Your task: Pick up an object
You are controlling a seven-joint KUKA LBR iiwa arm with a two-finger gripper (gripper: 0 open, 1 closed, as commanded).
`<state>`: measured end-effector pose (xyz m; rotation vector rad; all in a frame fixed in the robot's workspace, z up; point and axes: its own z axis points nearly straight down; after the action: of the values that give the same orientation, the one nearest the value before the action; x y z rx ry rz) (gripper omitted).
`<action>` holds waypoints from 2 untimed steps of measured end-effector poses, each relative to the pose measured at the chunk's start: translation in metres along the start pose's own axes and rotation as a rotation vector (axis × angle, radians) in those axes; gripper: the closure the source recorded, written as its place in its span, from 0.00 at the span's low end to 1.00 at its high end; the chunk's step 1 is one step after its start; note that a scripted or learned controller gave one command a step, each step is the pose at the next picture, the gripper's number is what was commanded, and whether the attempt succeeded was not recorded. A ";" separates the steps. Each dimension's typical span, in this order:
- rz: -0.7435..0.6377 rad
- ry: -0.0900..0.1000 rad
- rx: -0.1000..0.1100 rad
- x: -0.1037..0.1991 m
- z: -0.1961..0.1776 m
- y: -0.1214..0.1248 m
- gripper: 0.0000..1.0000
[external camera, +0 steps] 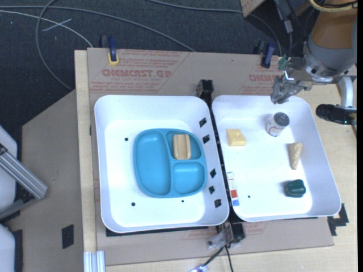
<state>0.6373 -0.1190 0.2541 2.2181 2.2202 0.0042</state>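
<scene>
the tool (282, 93) hovered over the right bin (252, 200), grip state unclear; the tan wedge (295, 154) lay lengthwise front-to-back.

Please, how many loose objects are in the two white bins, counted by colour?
Blue: 1, divided plate
Tan: 2, block on the plate, wedge
Yellow: 1, block
Green: 1, object
Grey-white: 1, small jar
Total: 6

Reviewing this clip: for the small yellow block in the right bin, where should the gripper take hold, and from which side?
Grip the yellow block across two opposite flat sides, coming straight down from above. It seems to lie flat on the right bin floor, low and roughly square, with open floor all round, so a top-down approach looks safest. The gripper hangs near the bin's far edge, closer to the small jar.
</scene>
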 end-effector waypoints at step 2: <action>-0.005 0.003 0.006 0.111 -0.009 -0.016 1.00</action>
<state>0.6213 -0.0075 0.2629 2.2176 2.2299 0.0008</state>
